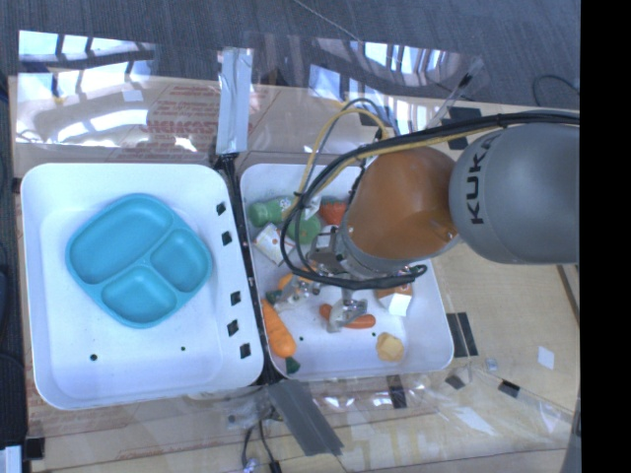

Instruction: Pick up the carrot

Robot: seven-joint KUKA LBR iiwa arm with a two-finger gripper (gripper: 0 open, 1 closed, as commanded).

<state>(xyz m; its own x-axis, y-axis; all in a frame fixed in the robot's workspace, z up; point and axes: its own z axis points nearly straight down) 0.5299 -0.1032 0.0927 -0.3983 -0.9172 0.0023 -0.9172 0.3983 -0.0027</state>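
Note:
The carrot (278, 329), orange with a green top end, lies along the left wall of the right bin (434, 338), near its front corner. My gripper (344, 312) hangs low over the middle of that bin, under the orange band of the arm, a short way right of the carrot and apart from it. A small orange-red piece (362, 320) lies right beside the gripper; whether it touches the piece is unclear. The arm's wrist hides much of the bin's middle.
In the right bin also lie green pieces (264, 212) at the back left, a red-orange piece (333, 209), white pieces (268, 239) and a tan lump (390, 346) at the front. A blue divided plate (138, 259) sits in the left bin (59, 363). Cables loop above the wrist.

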